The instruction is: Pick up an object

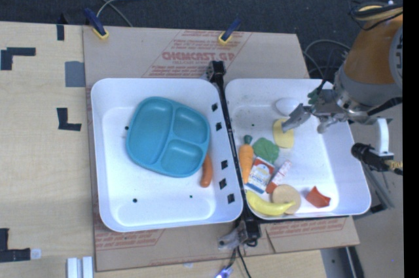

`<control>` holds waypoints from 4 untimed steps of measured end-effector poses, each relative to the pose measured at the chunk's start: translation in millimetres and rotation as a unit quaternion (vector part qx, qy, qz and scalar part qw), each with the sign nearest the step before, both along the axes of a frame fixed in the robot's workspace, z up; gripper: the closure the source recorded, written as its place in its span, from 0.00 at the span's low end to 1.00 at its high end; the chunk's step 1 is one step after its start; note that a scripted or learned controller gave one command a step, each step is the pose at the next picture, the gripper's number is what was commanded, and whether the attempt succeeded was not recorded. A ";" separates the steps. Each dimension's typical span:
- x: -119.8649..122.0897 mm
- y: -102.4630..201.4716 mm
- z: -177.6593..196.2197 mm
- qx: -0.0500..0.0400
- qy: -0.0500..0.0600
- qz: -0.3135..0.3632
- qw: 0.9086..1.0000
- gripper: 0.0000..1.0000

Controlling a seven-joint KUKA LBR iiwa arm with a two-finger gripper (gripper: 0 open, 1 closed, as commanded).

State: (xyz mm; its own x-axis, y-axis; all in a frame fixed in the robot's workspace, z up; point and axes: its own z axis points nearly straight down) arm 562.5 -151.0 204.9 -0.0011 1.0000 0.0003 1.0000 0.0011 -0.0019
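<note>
On the tabletop two white bins sit side by side. The left bin holds one blue divided plate, tilted so its long axis runs from upper left to lower right, and one small orange sausage-like piece lying nearly upright along the plate's lower right edge, touching or just beside it. The right bin holds a cluster of toy foods: one carrot with its long axis almost vertical, green tip pointing up; one green leafy piece just right of it; one white and red packet below; one banana curving along the bottom wall; one round tan slice touching the banana; one red wedge apart at lower right; and one pale yellow piece near the middle. The pincer hangs just above and right of the yellow piece, one finger reaching down-left toward it; whether the fingers are apart or together cannot be told.
</note>
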 end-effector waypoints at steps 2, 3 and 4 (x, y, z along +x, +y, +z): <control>35.4 -17.3 -107.2 -0.003 -0.006 0.000 1.000 1.00; 35.0 33.5 -28.3 0.000 -0.002 0.001 1.000 1.00; 34.2 33.1 -29.2 0.000 0.000 0.000 1.000 0.00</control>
